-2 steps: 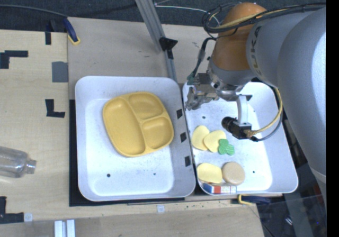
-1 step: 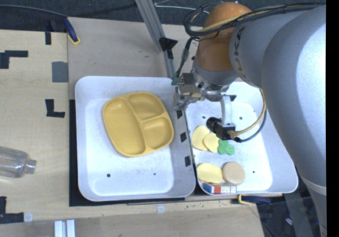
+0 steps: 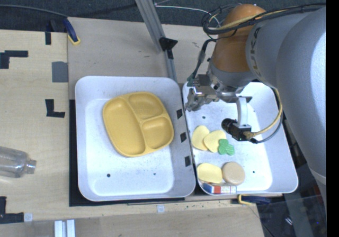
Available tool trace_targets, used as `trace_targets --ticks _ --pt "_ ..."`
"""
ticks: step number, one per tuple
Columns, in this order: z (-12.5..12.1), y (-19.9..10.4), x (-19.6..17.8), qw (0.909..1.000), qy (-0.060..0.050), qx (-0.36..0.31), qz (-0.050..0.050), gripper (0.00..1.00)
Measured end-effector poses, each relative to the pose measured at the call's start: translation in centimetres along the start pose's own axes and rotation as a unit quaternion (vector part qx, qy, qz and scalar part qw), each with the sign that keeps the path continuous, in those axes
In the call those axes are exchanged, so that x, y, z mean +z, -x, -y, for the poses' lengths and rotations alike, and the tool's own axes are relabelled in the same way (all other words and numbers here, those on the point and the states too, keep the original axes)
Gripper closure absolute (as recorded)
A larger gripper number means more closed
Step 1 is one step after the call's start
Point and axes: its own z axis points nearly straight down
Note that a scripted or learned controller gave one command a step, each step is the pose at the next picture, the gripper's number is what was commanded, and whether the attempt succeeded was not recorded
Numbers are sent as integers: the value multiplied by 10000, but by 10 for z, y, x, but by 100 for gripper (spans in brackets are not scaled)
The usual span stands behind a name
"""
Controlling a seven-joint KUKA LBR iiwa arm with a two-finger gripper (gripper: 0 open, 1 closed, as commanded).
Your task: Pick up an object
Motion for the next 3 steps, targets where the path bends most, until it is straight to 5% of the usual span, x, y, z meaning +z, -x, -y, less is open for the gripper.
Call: trace_targets --ticks 1,2,3 --pt "8 2 -70 10000 41 -18 -10 100" --pt "-3 -31 4 10000 -28 -26 -4 100" --pt "-25 -76 0 10000 12 -41 -15 100"
